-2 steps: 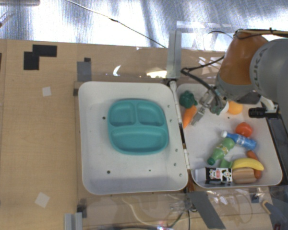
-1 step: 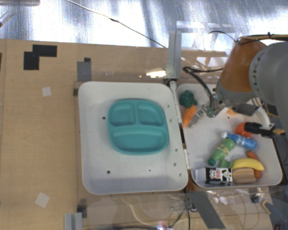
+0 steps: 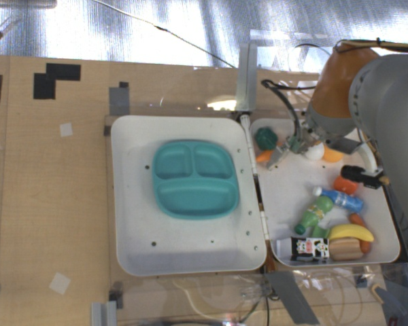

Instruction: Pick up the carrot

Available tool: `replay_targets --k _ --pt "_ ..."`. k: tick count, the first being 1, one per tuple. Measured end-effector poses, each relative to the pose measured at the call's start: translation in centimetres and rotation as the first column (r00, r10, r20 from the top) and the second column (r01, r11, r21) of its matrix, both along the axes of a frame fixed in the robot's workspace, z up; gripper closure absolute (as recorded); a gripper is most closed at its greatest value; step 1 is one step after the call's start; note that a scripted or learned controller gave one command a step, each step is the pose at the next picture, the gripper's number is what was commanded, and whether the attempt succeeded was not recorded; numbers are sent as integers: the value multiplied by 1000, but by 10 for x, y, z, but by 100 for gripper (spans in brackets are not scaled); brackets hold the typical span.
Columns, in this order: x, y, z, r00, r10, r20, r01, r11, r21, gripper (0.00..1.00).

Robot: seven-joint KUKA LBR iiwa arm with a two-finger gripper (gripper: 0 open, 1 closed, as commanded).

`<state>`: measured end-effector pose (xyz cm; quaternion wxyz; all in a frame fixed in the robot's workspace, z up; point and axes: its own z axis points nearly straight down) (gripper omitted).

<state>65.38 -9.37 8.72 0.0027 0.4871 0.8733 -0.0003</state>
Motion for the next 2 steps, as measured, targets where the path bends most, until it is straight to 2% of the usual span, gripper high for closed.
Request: replay_targets --k 1,2 --pt "5 -92 -2 993 116 -5 -116 993 5 0" --pt "-40 -112 1 972 235 5 -235 972 -2 0"
